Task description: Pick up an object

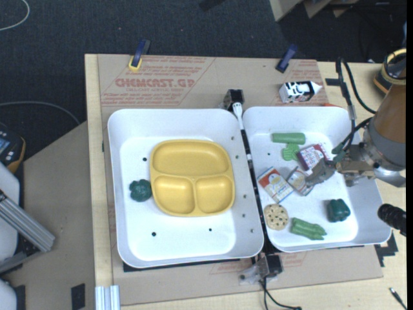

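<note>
The gripper point(317, 172) hangs low in the middle of the right bin point(368, 234), over small packets point(300, 181); whether its jaws are open or closed I cannot tell. Nothing looks lifted yet, so the pick seems still to be done. A yellow tray point(191, 176) fills the left bin point(129, 237).

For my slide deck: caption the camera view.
KUKA gripper reaches into the right bin among small packets and green toys; yellow divided plate sits in the left bin.
</note>
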{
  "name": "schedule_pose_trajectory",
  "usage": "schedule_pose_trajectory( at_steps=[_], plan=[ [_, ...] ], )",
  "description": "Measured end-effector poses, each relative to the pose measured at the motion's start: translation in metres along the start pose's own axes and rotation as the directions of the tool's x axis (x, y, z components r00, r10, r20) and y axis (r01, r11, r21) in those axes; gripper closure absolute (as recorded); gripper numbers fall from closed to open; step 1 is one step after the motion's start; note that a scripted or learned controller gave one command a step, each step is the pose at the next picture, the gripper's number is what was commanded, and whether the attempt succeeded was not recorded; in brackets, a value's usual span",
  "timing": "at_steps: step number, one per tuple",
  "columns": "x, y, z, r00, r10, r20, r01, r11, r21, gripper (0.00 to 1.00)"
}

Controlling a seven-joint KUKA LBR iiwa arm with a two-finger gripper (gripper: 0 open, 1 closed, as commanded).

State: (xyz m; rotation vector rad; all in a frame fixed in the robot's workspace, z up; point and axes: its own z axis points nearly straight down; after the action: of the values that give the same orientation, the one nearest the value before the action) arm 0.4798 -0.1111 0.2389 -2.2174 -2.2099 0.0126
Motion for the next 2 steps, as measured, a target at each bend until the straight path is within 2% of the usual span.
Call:
schedule_pose_trajectory(
  at_steps=[1,2],
  plan=[
    [0.000,0.003,-0.006,1.000,-0.003,0.002,0.003,1.000,-0.014,0.00],
    [0.000,0.001,0.058,1.000,-0.002,-0.001,0.002,1.000,-0.005,0.00]
  ],
)
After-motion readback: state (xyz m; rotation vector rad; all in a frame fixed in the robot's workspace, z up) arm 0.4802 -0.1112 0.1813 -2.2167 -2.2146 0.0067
